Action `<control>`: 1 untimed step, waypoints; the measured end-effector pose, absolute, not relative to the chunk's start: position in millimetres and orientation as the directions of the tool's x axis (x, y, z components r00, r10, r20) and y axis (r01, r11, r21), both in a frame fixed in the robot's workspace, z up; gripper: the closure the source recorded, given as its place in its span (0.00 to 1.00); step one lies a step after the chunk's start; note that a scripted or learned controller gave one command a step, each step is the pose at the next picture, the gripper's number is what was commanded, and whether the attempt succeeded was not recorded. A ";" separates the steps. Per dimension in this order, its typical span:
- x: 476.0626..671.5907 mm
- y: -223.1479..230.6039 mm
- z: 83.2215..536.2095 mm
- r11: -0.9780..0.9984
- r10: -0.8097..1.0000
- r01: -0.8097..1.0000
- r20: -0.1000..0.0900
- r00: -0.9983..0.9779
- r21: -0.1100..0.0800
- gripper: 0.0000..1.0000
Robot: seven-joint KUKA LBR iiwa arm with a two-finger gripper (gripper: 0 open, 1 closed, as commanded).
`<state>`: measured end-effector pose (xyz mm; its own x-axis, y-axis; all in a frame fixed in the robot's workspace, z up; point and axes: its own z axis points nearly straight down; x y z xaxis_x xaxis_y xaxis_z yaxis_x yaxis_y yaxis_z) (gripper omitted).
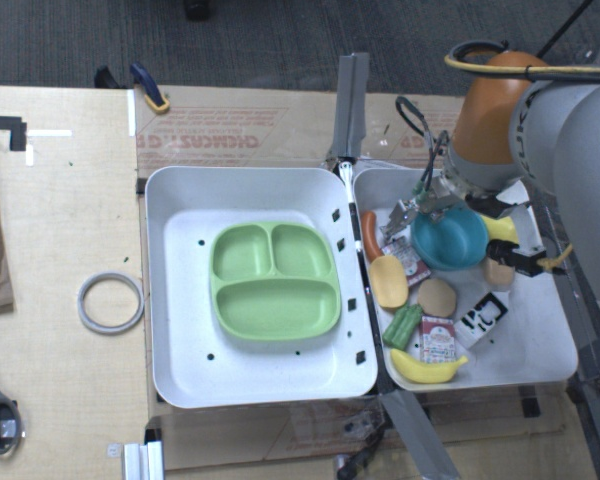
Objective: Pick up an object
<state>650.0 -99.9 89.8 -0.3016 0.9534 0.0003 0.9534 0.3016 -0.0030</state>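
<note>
Right bin (540,363): gripper (412,213) low beside teal bowl (450,238).

The scene is lit evenly and brightly from above, and no harsh glare is seen. The two white bins (170,268) are rendered nearly overexposed, so their walls lose some detail. Only soft, short shadows are cast under the green plate (275,280) and inside the bin rims. The dark floor (230,18) at the top is left dim. The picture is slightly soft and grainy overall, and small objects are not resolved sharply.
</note>
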 end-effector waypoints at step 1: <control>649.9 -101.4 98.2 0.299 0.954 0.954 0.001 -0.299 -0.008 1.00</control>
